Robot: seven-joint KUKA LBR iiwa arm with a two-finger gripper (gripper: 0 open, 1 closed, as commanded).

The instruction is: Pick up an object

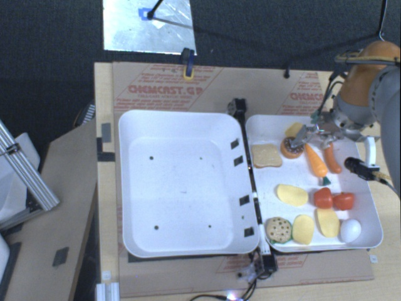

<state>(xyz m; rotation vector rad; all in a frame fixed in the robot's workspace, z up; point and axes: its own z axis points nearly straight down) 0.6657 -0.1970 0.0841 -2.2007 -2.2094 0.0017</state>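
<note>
The right bin (374,213) holds several toy foods. Among them are a bread slice (267,156), a brown round piece (291,147), a yellow piece (294,130), two orange carrots (315,160) (332,157), a yellow oval (292,195), two red pieces (322,197) (343,200), a speckled cookie (278,229) and a white egg (349,230). My gripper (316,138) hangs low over the bin's far end, open. Its fingers stand on either side of the carrots' upper ends, the left one close to the brown round piece. Nothing is held.
The left bin (135,127) lies beside the right one, with a black divider (247,168) between them. A black part (363,168) juts over the right bin's right rim. Two more yellow pieces (303,229) (327,222) lie near the front rim.
</note>
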